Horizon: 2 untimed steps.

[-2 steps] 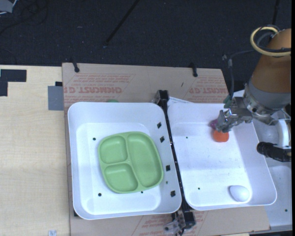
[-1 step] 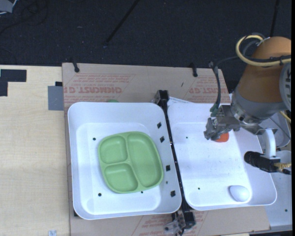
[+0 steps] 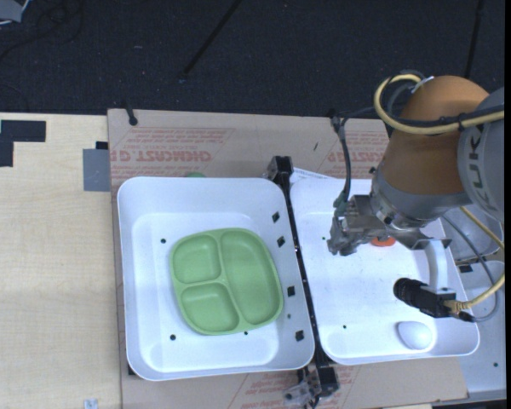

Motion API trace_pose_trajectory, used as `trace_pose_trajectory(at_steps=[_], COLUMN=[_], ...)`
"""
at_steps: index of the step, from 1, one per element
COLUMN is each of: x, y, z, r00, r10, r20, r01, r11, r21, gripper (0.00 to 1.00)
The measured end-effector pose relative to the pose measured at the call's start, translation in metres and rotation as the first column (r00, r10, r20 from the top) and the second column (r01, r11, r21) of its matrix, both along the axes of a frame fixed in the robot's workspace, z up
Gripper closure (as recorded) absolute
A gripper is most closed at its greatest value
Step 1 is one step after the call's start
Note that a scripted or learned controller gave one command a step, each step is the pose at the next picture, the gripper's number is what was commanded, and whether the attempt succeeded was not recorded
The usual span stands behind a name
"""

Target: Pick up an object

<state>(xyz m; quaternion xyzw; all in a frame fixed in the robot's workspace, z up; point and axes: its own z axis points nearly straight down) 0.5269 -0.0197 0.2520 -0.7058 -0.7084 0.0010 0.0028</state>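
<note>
Camera view, from above: gripper lowered into right bin, finger state impossible to tell. Small orange object just beside gripper, partly hidden under wrist. White egg-shaped object near front right corner. Green divided plate flat in left bin.

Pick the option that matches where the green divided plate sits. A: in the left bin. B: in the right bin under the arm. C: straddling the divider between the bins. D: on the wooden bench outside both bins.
A: the green divided plate lies flat inside the left bin, clear of the divider, while the arm reaches over the right bin.
</note>
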Motion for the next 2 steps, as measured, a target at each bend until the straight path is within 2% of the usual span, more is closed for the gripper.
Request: trace_pose_trajectory(at_steps=[2], x=[-0.020], y=[0.084], z=[-0.009], r00=[1.000], r10=[0.000], r20=[-0.001], r01=[0.000], r11=[1.000], r21=[-0.001], gripper=[1.00])
